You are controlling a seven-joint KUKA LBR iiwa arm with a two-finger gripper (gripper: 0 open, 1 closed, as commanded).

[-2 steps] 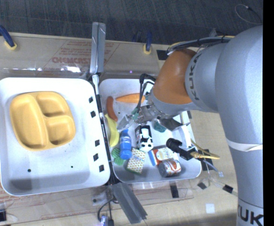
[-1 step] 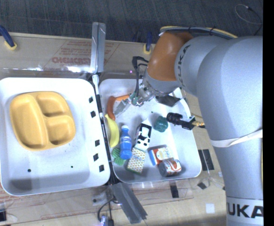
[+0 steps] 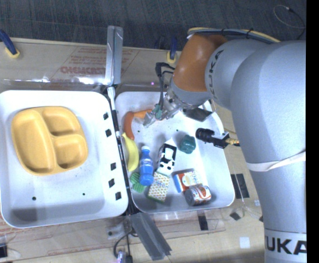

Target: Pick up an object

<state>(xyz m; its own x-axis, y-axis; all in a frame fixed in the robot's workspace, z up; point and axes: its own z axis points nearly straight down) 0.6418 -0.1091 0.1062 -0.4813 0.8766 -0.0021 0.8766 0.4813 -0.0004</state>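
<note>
Objects crowd my right bin point(image 3: 220, 193) — "KUKA" readable lower right; gripper point(image 3: 158, 113) near orange piece point(image 3: 133, 119), jaws — can't tell.

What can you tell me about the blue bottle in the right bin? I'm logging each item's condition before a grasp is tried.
The blue bottle is small, looks like translucent blue plastic, and has a white cap at its upper end. It lies on its side on the floor of the right bin, near the left wall. The yellow banana runs along its left side, touching or nearly so. A patterned packet sits by its base.
</note>
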